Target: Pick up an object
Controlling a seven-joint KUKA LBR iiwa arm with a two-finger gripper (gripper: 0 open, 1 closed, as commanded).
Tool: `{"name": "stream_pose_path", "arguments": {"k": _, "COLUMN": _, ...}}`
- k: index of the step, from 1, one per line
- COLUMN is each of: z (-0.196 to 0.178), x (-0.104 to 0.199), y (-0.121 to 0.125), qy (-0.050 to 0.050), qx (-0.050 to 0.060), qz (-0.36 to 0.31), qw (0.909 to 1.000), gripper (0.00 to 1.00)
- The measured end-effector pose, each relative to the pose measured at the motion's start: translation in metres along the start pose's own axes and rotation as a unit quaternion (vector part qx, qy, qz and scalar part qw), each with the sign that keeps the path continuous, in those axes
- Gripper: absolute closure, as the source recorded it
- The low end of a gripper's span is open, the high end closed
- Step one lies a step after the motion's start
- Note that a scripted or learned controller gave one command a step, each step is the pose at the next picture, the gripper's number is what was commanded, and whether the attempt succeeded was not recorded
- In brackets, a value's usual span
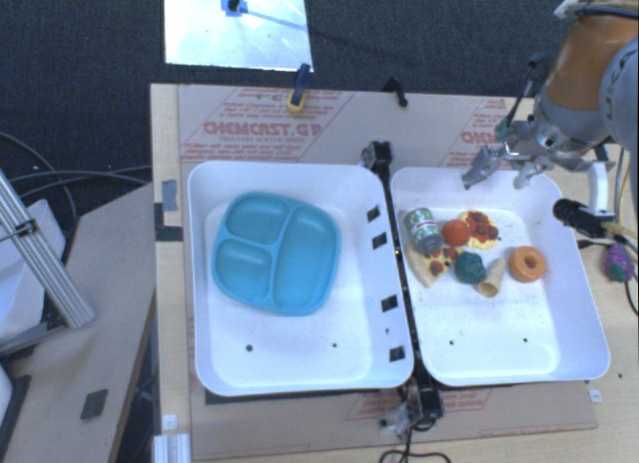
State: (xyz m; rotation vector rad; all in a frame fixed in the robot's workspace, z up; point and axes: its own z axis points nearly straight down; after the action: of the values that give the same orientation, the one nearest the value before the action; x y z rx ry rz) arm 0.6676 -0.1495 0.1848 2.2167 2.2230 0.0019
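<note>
Two shallow white bins sit side by side on a brown cardboard sheet (260, 117) printed with red lettering.

Left bin (230, 351): smooth moulded plastic with rounded corners. It holds one blue compartment tray (276, 252), a rounded square tilted slightly, glossy, divided into three wells, two small on its left and one larger on its right. The tray lies toward the bin's upper left.

Right bin (499, 346): same make. Toy food is clustered in the upper half, near the far wall:
- small can (422, 230), cylindrical, lying on its side, green-and-white label, at the left of the cluster
- pizza slice (431, 266), flat tan wedge, just below the can and touching it
- tomato (457, 231), round, orange-red, beside the can
- a flat yellow piece with red spots (483, 229), just right of the tomato, partly under it
- ice-cream cone (476, 272), teal lumpy scoop on a tan cone, lying on its side
- doughnut (527, 264), orange ring with a clear hole, a little apart to the right

Gripper (502, 170): hangs over the far edge of the right bin, above and behind the toys, touching none. The two grey fingers (478, 169) are spread apart with nothing between them. Orange band of the arm (589, 62) sits above the wrist at upper right.

A bright reflective square sheet (238, 12) lies on the dark carpet behind the bench.
</note>
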Motion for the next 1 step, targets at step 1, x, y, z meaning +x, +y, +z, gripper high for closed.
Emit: {"name": "stream_pose_path", "arguments": {"k": 1, "z": 0.098, "x": 0.0022, "y": -0.0199, "qy": -0.002, "qx": -0.003, "qz": 0.001, "qw": 1.0, "gripper": 0.0}}
